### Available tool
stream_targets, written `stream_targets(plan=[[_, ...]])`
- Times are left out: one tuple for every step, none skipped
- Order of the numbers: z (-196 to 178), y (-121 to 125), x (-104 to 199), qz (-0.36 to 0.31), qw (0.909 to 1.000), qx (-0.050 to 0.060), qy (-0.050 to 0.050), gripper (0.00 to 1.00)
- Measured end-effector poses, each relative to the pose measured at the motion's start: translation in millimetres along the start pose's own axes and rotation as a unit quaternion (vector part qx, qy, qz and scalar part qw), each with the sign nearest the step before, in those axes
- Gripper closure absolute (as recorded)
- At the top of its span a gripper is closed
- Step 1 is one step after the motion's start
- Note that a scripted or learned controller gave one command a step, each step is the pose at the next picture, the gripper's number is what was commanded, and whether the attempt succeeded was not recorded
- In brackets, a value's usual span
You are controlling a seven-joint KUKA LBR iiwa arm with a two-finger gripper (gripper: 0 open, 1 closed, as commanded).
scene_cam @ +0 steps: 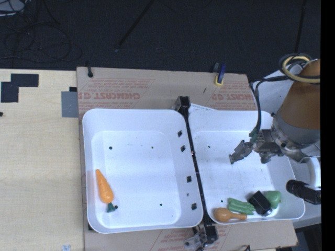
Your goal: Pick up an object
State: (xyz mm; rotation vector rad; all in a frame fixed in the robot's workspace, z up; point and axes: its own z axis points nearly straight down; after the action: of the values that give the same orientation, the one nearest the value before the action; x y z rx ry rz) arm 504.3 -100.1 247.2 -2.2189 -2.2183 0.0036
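Objects for picking lay in both white bins, and we started with the ones nearest the front edge of the bench. In the right bin (238,140), four things sat bunched along its front wall, close to its front right corner. A little orange gourd shape (229,215) lay lowest, right against that wall. Just behind it we saw a dark green pod (241,206) lying flat. A small black block (260,202) rested against the pod's right end, and a light green piece (272,197) peeked out on the far side of the block, touching it.

In the left bin (133,124), an orange carrot (104,187) with a dark green top lay beside the left wall, near the front left corner. Its green end pointed to the front. It lay alone, well apart from the other things.

Farther back, the gripper (245,151) hung over the middle of the right bin, on the end of the grey arm (299,114) that came in from the right. It was well apart from the bunch at the front wall. We saw nothing between its fingers. We could not tell if they were spread or pressed together.

Behind the bins, brown cardboard (157,90) lay flat under them. A small blue and yellow clip (220,73) sat on its far edge.
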Motion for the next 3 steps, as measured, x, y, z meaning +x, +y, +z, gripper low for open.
stream_targets(plan=[[-178.2, 42.0, 25.0, -0.003, 0.9999, -0.011, -0.002, 0.0], [-177.7, 39.8, 24.5, -0.002, 1.0, 0.0, -0.001, 1.0], [-58.6, 75.9, -35.5, 0.002, 1.0, 0.004, -0.001, 1.0]])
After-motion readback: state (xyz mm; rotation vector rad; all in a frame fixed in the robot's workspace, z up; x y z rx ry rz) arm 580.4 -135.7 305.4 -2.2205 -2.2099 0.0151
